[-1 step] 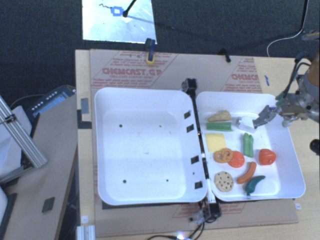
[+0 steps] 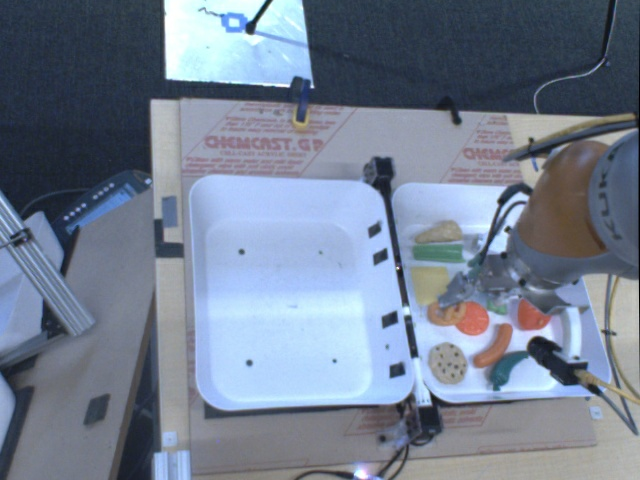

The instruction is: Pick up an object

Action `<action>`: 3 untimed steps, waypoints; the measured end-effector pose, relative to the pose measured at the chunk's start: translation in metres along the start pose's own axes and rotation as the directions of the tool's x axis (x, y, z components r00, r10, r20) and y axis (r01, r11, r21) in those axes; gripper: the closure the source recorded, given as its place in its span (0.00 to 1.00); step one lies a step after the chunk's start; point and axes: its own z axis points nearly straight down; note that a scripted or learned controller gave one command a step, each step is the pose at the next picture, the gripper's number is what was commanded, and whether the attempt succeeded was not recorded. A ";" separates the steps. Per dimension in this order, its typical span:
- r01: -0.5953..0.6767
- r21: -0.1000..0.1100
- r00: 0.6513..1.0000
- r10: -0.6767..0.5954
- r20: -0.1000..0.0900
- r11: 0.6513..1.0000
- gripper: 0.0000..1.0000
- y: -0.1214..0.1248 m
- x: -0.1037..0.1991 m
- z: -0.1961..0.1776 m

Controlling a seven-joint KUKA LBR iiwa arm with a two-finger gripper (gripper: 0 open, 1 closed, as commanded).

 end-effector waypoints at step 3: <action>0.002 -0.009 1.000 -0.002 0.004 1.000 1.00 -0.027 0.025 0.034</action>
